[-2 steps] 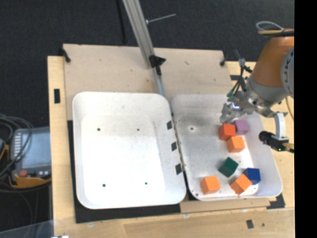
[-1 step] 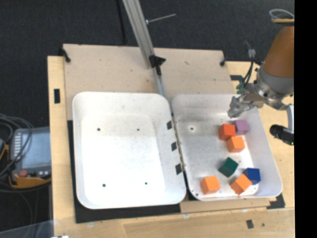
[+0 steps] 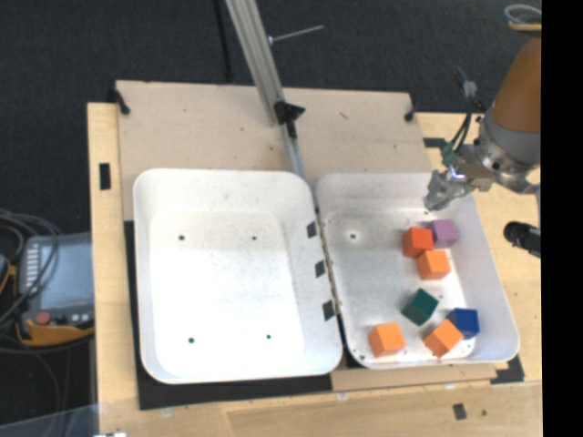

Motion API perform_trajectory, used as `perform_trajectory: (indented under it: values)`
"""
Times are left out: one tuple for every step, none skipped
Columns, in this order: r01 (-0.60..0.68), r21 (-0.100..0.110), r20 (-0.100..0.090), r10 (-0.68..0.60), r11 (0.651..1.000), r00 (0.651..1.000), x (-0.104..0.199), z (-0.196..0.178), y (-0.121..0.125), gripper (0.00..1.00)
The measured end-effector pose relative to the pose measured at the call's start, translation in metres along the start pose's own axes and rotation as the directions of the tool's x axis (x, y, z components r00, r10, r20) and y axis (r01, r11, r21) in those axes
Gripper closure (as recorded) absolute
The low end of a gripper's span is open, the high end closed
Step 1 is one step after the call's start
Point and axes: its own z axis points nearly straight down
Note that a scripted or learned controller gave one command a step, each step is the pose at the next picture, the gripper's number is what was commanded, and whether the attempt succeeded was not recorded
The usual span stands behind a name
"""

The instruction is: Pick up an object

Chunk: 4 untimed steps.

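The right bin [image 3: 364, 271] holds several small blocks. A red-orange block [image 3: 418, 241] and a purple block [image 3: 444, 232] sit side by side near the bin's far right. Just below them is an orange block [image 3: 434, 264]. Toward the front lie a dark green block [image 3: 420, 306], a blue block [image 3: 464, 321] and two orange blocks [image 3: 387, 339] [image 3: 444, 337]. My gripper [image 3: 441, 195] hangs over the bin's far right corner, just above the purple block, with nothing visibly between its fingers.
The left bin [image 3: 228, 271] lies beside the right one. A metal strut [image 3: 260, 57] slants down to the gap between the bins. The arm [image 3: 515, 107] comes in from the right. A handheld controller [image 3: 50, 289] sits off the bench at left.
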Motion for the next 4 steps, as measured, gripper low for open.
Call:
perform_trajectory:
  values:
    - [0.0,0.003,0.0,0.0,1.0,1.0,0.059,-0.001,-0.017,1.0]
    - [0.001,0.003,-0.002,-0.001,1.0,1.0,0.104,-0.006,-0.031,1.0]
    - [0.0,0.004,0.0,0.0,1.0,1.0,0.16,0.006,-0.039,1.0]
    - [-0.002,0.005,0.0,0.002,1.0,1.0,0.205,0.017,-0.053,1.0]
